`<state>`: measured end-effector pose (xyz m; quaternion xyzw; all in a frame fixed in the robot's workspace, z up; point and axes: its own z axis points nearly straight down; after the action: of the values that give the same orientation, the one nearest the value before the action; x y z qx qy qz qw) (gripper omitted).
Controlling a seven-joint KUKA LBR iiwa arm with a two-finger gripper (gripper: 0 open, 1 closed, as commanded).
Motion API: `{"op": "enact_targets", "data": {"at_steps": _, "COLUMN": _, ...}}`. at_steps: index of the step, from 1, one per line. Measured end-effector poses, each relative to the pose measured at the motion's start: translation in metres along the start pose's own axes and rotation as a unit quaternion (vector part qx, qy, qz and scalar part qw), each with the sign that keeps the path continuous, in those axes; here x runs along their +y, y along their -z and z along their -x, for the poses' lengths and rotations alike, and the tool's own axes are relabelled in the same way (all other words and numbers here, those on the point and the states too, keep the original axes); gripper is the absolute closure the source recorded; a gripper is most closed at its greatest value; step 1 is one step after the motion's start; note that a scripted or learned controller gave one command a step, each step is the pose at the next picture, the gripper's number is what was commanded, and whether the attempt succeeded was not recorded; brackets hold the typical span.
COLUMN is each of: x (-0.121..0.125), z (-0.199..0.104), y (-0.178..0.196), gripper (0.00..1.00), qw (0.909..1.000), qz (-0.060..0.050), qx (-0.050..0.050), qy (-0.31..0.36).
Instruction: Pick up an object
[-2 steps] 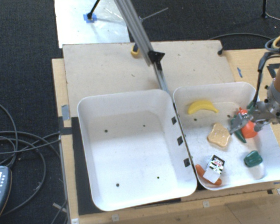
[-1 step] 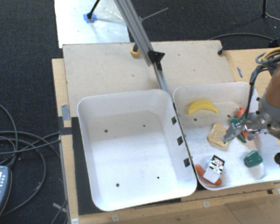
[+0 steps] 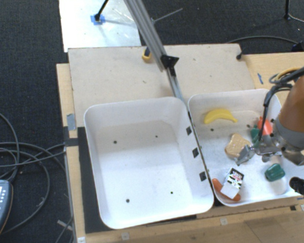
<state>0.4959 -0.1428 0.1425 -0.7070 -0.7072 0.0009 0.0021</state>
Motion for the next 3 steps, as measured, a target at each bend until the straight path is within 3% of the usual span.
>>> {"op": "enact_targets", "data": {"at_steps": 1, "x": 0.002, "z": 0.001, "y": 0.013, "gripper": 1.00, "qw": 1.0000, "qz": 0.004, "qx": -0.001, "qy": 0.000}}
{"op": "enact_targets", "data": {"at_steps": 3, "x": -0.009, "z": 0.001, "y": 0.107, "gripper": 1.00, "qw": 1.0000, "qz": 0.006, "qx": -0.002, "qy": 0.002}}
